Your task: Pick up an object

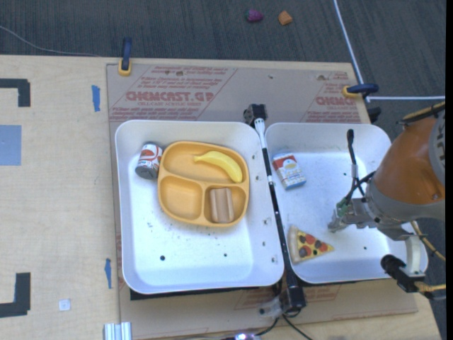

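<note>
A grey KUKA arm with an orange band (410,168) reaches in from the right over the right-hand shallow white bin (322,144), its two-finger gripper (340,222) hanging low above the bin floor. The gripper's own state cannot be told from this slanted overhead angle, and nothing is seen held in it.

Nearest to it lies a flat toy pizza slice with red and dark toppings (308,245), resting on the bin floor just to the gripper's lower left, close to but apart from it. Toward the far side of the same bin sits a small red-and-white carton (289,170), lying tilted and well clear of the slice.

The left-hand white bin (134,211) holds a yellow three-compartment plastic tray (177,197). A yellow toy banana (221,164) lies in the tray's long upper compartment, and a brown cylindrical toy sausage (221,205) sits in its lower right one. A small red-and-silver can (148,161) lies on its side touching the tray's left rim.

The pizza slice looks the likeliest target. It appears light, rigid and very thin, so a pinch across its narrow point or its two straight edges would probably serve best, though its low profile could let the tips slide over it. The carton, boxy and taller, seems the easier hold across its short sides.
</note>
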Controlling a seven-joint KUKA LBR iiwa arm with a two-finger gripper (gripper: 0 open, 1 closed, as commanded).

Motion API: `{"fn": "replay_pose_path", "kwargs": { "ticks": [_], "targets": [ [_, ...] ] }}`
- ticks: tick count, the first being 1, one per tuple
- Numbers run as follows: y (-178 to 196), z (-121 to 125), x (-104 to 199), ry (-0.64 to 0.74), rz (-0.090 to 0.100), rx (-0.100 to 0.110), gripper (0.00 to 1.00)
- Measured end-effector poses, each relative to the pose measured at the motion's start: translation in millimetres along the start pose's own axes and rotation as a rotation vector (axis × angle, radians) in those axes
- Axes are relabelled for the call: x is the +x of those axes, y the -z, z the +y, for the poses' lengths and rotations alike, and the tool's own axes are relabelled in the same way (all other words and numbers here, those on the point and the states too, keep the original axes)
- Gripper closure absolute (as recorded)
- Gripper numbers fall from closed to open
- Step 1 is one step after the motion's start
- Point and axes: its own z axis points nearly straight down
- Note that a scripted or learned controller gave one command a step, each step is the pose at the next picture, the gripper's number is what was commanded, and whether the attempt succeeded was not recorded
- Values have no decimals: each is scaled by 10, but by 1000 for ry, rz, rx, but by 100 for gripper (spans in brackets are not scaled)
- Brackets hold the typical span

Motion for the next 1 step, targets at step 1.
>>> {"fn": "replay_pose_path", "kwargs": {
  "ticks": [1],
  "targets": [
    [862,-31,873,8,19,22,100]
  ]
}}
